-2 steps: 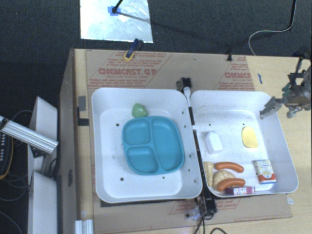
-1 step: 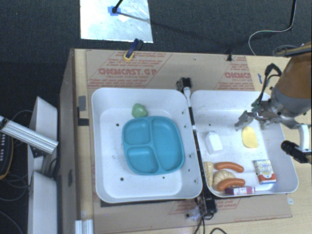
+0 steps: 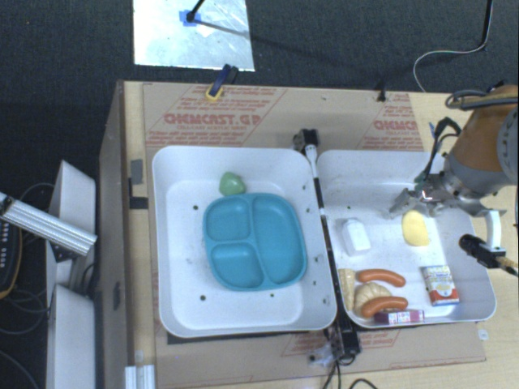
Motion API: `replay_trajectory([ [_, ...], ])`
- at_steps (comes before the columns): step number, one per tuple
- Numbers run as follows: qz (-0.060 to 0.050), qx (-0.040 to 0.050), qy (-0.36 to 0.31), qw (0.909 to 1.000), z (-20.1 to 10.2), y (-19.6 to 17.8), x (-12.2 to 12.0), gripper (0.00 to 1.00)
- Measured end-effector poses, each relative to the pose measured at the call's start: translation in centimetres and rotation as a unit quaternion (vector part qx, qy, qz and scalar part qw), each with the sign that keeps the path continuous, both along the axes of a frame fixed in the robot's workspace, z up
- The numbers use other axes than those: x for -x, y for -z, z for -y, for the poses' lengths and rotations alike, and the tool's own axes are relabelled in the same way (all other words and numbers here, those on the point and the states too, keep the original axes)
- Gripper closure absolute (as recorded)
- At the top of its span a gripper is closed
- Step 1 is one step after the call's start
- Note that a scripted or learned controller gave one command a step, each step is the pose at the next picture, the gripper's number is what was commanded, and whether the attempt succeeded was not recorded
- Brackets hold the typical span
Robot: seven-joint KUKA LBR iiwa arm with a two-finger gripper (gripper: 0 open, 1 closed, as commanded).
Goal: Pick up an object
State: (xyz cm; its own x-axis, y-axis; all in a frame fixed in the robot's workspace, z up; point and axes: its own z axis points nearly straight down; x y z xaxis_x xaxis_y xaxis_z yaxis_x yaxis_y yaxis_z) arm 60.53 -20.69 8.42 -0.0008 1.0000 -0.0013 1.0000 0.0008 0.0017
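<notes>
My gripper [image 3: 430, 200] hangs over the back of the right bin [image 3: 369, 164], open, with nothing between its fingers. Just in front of it, and apart from it, lies a yellow lemon-shaped object [image 3: 416, 228]. Other objects in this bin are a small white block [image 3: 354, 236], two orange-red sausages [image 3: 381, 277] [image 3: 383, 305], a pale bread piece [image 3: 347, 286], a small red and white carton [image 3: 439, 284] and a wrapped bar [image 3: 399, 318] at the front wall.
The left bin [image 3: 182, 298] holds a blue divided plate [image 3: 254, 241] and a green object [image 3: 232, 184] behind it. A black rail [image 3: 318, 201] runs between the bins. The arm's grey body with its orange band [image 3: 486, 148] stands over the right bin's far right side.
</notes>
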Motion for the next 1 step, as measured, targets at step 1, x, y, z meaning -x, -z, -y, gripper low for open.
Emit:
replay_trajectory([
  [1, 0.001, -0.0001, 0.000, 1.0000, -0.01, -3.96, 1.69, 0.00],
])
